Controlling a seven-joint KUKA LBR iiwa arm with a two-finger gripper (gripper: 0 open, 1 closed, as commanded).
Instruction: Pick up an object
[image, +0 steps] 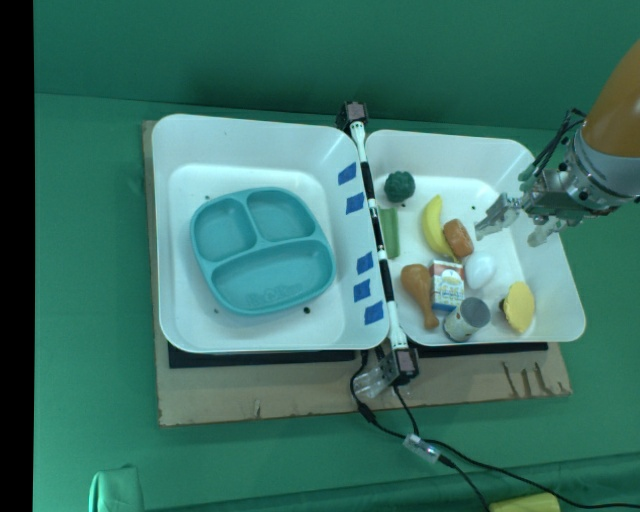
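The right bin (545, 275) holds several toy foods: a broccoli head (400, 185), a banana (433, 226), an orange-brown bread piece (459, 239), a white egg (479, 270), a drumstick (420, 292), a small carton (447, 284), a tin can (466, 318), a yellow piece (518, 306) and a green stick (389, 232). My gripper (518, 226) hovers over the bin's right part, just right of the bread piece and above the egg. It is open, its fingers spread with nothing between them.
The left bin (180, 150) carries a teal divided plate (262, 250). A ridge with blue tape marks (362, 235) separates the two bins. Cables (440, 460) trail across the green cloth in front of the cardboard base.
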